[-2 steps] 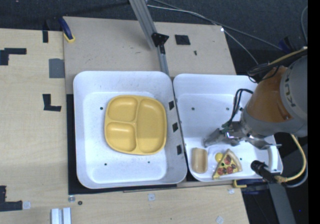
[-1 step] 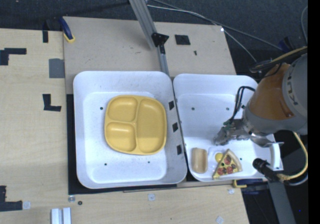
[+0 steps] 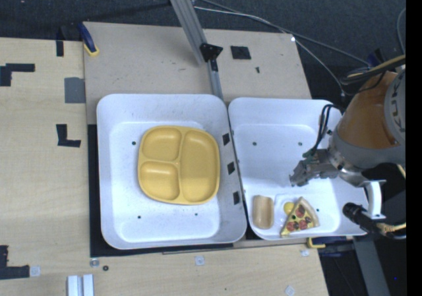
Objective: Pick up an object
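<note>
Approach step: I am hovering the gripper [image 3: 304,175] above the triangular toy pizza slice [image 3: 300,216].
Finger state I cannot tell; next I am needing descent onto it.

arm [image 3: 376,123] cut off at the right edge — gripper [image 3: 304,175] fingers too small to tell

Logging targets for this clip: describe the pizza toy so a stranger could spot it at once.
Start at the right bin, where the hand hangs. Along its near edge lie two small things side by side. The pizza slice is the right one: a wedge with red and dark toppings, unlike the plain tan piece beside it.
</note>
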